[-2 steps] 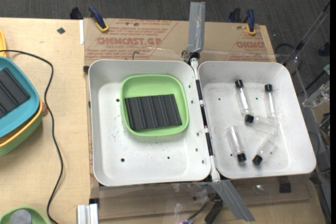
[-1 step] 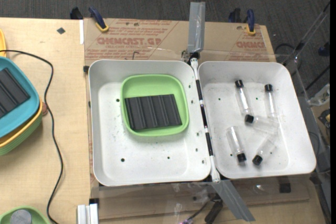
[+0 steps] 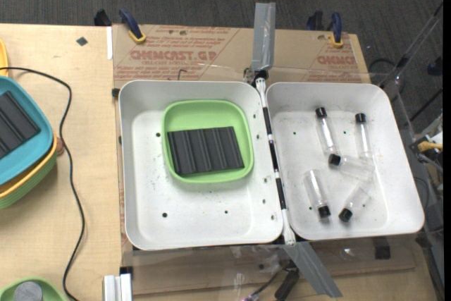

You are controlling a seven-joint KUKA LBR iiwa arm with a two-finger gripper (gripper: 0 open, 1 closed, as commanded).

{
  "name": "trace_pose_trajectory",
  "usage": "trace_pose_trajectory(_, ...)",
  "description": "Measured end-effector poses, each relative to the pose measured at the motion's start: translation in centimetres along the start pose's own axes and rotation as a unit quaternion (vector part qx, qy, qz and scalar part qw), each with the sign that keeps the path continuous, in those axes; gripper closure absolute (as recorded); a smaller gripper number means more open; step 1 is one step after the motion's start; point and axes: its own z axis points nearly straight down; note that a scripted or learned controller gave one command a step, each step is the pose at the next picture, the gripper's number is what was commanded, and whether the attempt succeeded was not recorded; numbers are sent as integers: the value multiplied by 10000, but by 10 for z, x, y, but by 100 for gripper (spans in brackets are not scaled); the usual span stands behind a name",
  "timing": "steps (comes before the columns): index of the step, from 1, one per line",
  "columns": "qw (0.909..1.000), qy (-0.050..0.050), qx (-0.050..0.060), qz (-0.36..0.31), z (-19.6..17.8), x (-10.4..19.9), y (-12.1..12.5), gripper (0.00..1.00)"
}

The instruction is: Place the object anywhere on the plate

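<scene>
A green square plate (image 3: 206,120) rests in the left white bin (image 3: 141,215), toward its back. A dark ribbed rectangular block (image 3: 206,150) lies flat on the plate, covering most of its floor. In the right white bin (image 3: 394,215) lie several clear plastic tubes with black caps: one upright-lying at the back (image 3: 325,130), one near the right wall (image 3: 362,136), one at the front (image 3: 315,192) and one slanted (image 3: 356,201).
A brown cardboard sheet (image 3: 176,53) lies behind the bins, held by blue clamps (image 3: 132,25). A stack of teal and yellow dishes (image 3: 21,144) stands at the far left, with a black cable (image 3: 70,173) trailing across the wooden bench.
</scene>
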Motion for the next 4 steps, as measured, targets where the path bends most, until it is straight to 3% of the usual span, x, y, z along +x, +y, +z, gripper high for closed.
trace_pose_trajectory(1,9981,0,3,613,12,0,0,0)
trace_pose_trajectory(4,9981,1,0,617,14,0,0,0)
